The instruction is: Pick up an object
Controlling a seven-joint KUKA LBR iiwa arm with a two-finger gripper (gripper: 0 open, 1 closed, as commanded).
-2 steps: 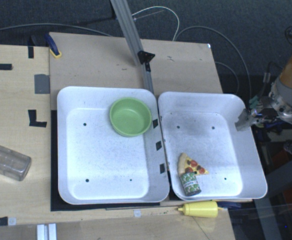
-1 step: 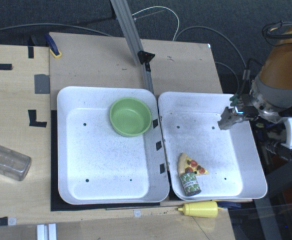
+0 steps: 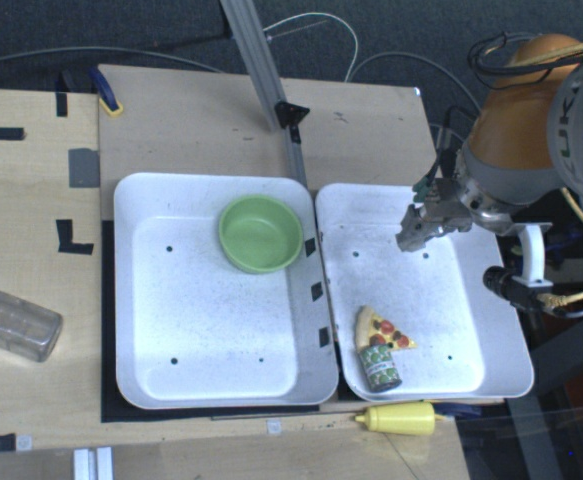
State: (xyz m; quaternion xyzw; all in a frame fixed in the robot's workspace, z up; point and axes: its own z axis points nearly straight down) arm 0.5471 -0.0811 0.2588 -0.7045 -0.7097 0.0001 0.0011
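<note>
A yellow bottle (image 3: 403, 419) lies on the surface just nearside of the right bin (image 3: 471, 308). Inside that bin's near part, a can (image 3: 380, 366) touches a pizza slice (image 3: 384, 330); a grasp could catch both or slip. The gripper (image 3: 418, 226) hangs farther back, fingers' state unclear. A green bowl (image 3: 260, 233) sits left.

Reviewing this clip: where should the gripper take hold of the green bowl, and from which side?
Grip the green bowl by its rim, coming straight down with one finger inside and one outside. It sits upright and open in the left bin; its far rim nears the bin wall, so the nearer rim probably suits.
</note>
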